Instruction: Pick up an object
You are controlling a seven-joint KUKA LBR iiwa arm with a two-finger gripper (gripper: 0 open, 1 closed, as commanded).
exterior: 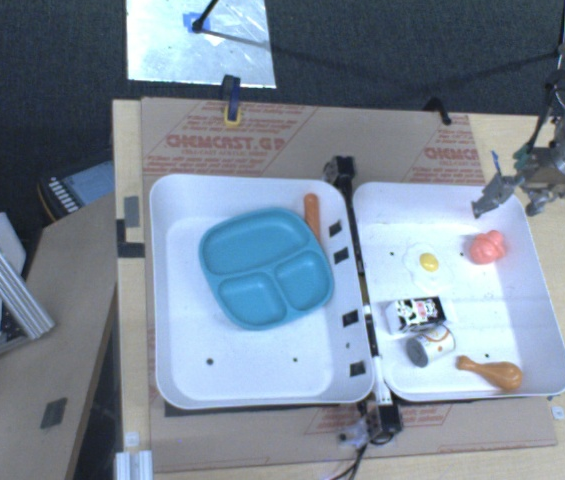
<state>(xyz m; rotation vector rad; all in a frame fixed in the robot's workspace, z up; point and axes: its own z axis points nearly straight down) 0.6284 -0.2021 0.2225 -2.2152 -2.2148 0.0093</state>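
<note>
Two white bins sit side by side on a brown board over dark carpet. Nearest to us in the right bin (532,278) we see a tan toy drumstick (492,371), lying flat by the front wall. Just behind it lie a small can (430,346) on its side and a black and white carton (418,313). Farther back we see a fried egg toy (427,261) and a pink lumpy toy (486,247). A blue plate (264,266) with three parts fills the left bin (177,298), with an orange stick (311,212) behind it. At the right bin's far corner hangs the gripper (509,195), its fingers spread apart, pinching nothing.
</note>
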